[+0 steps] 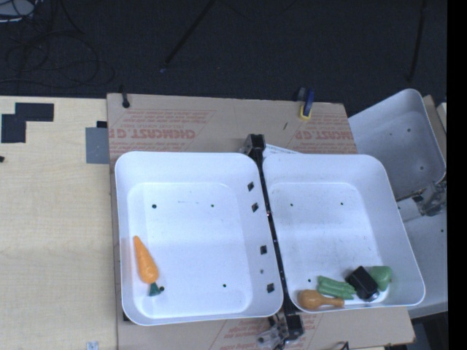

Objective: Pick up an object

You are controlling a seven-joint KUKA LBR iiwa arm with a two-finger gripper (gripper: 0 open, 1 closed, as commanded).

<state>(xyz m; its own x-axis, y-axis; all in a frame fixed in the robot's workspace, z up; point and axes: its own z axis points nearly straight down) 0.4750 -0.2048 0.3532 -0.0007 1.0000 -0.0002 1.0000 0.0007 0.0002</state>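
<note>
Bins sit side by side on a cardboard sheet (219,122) that lies on the bench, the left bin (124,217) and the right bin (398,224) meeting along a dark divider strip (266,224). Taking the left bin as a clock face, an orange carrot (144,259) lies at about eight o'clock, close to the left wall, its green stub end pointing toward six. In the right bin the things crowd the lower rim between five and six o'clock: a small black block (362,282) rests against a green rounded piece (380,275) at its three o'clock side, a longer green pod-like piece (336,288) lies just at its nine o'clock side, and an orange-brown pear-shaped thing (319,300) lies at the pod's seven o'clock, touching or nearly touching it. A yellow-and-blue clamp (306,103) stands at the far edge of the cardboard, at twelve o'clock from the right bin. Grey metal plates (394,126) rise at the right bin's two o'clock. How the end effector stands cannot be told from this view, nor whether it has hold of anything.
</note>
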